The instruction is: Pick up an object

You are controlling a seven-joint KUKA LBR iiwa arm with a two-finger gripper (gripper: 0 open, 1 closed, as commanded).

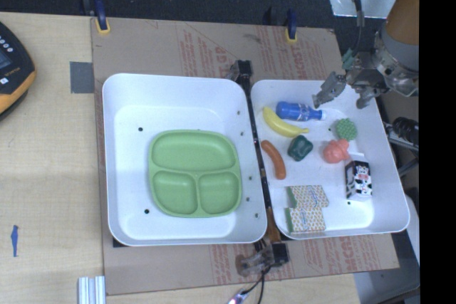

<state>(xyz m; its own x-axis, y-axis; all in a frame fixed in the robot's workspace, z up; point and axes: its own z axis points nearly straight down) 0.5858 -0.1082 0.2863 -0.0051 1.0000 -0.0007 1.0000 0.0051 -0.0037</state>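
gripper (open), smooth curved banana, right bin

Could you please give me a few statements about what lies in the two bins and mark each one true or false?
1. The green divided plate lies in the left bin. True.
2. The banana lies in the left bin. False: it lies in the right bin.
3. The gripper holds the blue bottle. False: nothing is between its fingers.
4. The sausage lies near the right bin's left wall. True.
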